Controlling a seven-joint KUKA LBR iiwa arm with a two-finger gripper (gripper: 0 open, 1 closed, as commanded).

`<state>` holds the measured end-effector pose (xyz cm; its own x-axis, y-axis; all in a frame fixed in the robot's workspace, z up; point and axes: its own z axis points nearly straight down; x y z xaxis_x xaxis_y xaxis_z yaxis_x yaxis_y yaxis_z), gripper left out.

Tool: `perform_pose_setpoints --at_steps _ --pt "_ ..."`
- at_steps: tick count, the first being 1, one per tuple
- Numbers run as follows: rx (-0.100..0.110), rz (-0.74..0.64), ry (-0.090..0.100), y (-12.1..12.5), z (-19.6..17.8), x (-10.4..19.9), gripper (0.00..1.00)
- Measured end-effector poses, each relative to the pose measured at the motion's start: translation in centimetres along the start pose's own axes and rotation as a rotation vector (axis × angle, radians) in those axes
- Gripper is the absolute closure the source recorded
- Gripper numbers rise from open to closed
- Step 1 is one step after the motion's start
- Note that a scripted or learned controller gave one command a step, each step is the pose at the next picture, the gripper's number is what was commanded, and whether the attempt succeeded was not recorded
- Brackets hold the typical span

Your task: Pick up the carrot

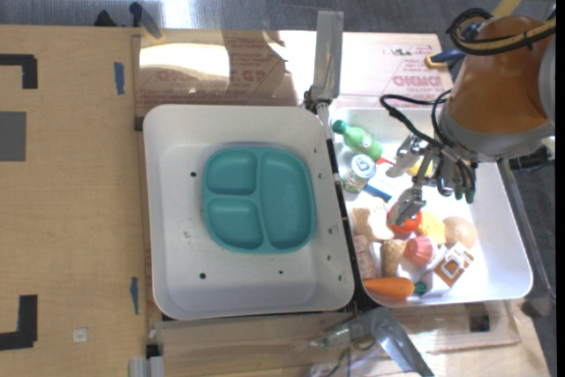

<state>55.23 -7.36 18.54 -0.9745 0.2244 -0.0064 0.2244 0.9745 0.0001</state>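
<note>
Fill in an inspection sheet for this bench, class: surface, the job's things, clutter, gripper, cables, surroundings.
Surface: two white bins side by side; the left bin holds a teal divided plate.
Job's things: carrot lies at the right bin's near edge, untouched.
Clutter: green bottle, small can, red piece and other toy foods crowd the right bin.
Gripper: gripper hangs over the red piece, away from the carrot.
Cables: black cables loop beside the wrist.
Surroundings: cardboard sheet on the left.

A teal divided plate (259, 197) lies in the left white bin (168, 278). The right bin (516, 265) holds a green bottle (357, 138) among small toy foods.
</note>
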Motion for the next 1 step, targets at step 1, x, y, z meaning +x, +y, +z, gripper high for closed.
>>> perform_pose_setpoints --at_steps 1 --pt "-0.003 -0.469 0.004 2.38 -0.01 6.58 0.00"
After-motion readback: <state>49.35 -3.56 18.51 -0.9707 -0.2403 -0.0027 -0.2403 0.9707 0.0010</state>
